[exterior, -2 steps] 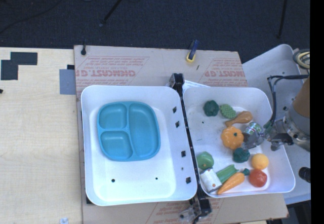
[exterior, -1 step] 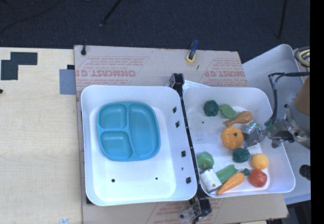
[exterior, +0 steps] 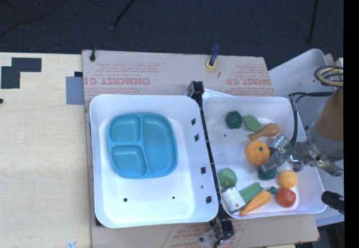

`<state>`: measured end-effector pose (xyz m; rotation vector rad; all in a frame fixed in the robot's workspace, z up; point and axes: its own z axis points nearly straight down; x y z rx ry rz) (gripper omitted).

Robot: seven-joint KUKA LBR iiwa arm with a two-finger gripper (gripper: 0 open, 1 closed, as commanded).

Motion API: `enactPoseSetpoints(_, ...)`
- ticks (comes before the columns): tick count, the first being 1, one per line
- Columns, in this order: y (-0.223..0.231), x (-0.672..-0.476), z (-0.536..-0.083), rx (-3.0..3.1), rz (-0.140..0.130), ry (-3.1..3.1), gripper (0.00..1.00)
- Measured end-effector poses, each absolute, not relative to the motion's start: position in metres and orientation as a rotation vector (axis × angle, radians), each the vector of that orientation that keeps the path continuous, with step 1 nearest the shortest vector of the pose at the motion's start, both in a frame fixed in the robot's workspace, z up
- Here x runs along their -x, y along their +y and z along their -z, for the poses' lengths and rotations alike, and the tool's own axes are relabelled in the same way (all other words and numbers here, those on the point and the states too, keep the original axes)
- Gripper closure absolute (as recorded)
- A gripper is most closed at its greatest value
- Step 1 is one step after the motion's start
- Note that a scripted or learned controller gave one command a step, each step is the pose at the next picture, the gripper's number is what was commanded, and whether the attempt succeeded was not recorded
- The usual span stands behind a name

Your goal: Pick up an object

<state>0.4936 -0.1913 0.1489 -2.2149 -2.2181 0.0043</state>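
Note:
The right bin (exterior: 283,108) holds several toy foods. An orange pumpkin (exterior: 257,152) sits near its middle, with a dark teal piece (exterior: 267,173) just below it. My gripper (exterior: 277,152) reaches in from the right, low over the bin, right beside the pumpkin's right side and above the teal piece. Its tips are lost among the toys. Below it lie a yellow-orange ball (exterior: 288,178) and a red tomato (exterior: 285,197). Nothing is seen lifted off the bin floor.
Also in the right bin: a dark green piece (exterior: 234,120), a light green piece (exterior: 252,123), a brown-orange piece (exterior: 265,131), a green apple (exterior: 227,177), a carrot (exterior: 256,203) and a white block (exterior: 233,199). The left bin (exterior: 106,196) holds a blue divided plate (exterior: 142,145).

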Motion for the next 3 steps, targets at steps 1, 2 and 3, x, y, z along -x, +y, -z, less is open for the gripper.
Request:
enactPoseSetpoints(1, -0.198, -0.487, -0.097, 2.215, -0.005, -2.217, 0.0)
enactPoseSetpoints(2, -0.197, -0.487, -0.087, 2.22, -0.002, -2.218, 0.0)
enactPoseSetpoints(3, -0.198, -0.489, -0.099, 2.226, 0.002, -2.217, 1.0)
